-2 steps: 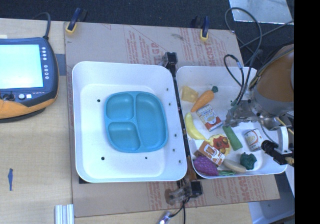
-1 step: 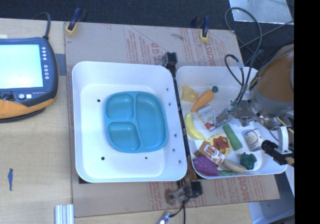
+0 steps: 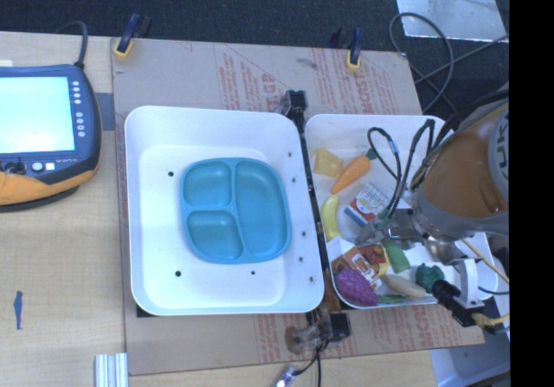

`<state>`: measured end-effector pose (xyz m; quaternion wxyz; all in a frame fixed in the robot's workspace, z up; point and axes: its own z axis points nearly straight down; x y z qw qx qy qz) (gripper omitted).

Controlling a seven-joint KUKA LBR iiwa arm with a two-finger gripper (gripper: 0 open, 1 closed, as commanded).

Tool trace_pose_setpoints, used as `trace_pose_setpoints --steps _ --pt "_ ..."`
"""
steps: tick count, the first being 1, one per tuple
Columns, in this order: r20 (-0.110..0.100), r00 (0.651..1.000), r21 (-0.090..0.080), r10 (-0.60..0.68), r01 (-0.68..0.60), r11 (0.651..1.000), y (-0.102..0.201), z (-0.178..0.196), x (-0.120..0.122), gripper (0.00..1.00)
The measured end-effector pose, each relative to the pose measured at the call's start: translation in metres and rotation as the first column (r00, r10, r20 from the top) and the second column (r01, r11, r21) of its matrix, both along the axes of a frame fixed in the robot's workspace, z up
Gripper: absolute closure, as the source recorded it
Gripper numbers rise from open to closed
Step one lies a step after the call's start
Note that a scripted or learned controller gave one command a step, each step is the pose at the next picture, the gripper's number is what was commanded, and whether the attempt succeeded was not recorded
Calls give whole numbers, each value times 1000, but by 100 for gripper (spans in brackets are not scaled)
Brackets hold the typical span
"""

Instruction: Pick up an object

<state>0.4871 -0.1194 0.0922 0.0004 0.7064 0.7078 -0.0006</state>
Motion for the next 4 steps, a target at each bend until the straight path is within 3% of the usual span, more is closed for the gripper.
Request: trace_pose_setpoints --steps 1,2,3,4 --pt "-1 1000 -1 3 -3 1000 -1 11 0 100" --pt "0 1000 -1 3 -3 1000 -1 11 0 0" --pt "-1 1000 -1 3 -3 1000 24 0 50 0" --pt "-3 1000 -1 4 -4 1000 23 9 50 100"
